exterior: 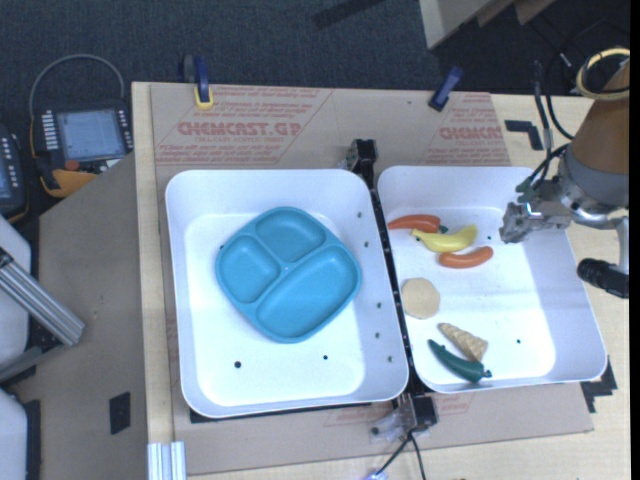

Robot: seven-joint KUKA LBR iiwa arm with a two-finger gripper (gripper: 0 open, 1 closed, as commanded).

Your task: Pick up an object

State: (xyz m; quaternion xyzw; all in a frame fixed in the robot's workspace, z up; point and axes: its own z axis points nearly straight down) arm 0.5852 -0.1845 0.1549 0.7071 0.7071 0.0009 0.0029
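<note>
Here, two white bins point(200, 368) sit on a brown bench point(150, 168) over dark carpet point(250, 18); the claw's point(515, 223) state seems unclear.

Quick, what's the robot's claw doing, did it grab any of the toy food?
Gripper: above the right bin, to the right of the banana. It holds no toy food; whether it is open or shut cannot be told.

The grey arm point(600, 158) enters from three o'clock, its orange band sitting toward one o'clock above the wrist. The wrist bends down and toward nine o'clock, ending in the gripper point(517, 223), whose small metal tip hangs low, pointing downward.
</note>
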